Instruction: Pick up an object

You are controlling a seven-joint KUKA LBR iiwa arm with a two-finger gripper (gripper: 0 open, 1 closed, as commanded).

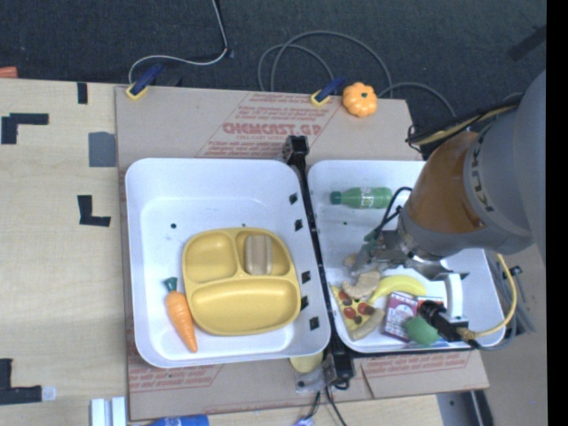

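Flanking bins on cardboard-topped bench

A small orange pumpkin sits on the cardboard sheet behind both bins

A grey robot arm with an orange band reaches in from three o'clock, angling down toward seven o'clock. Its gripper hangs low at the arm's tip, fingers too indistinct to read.
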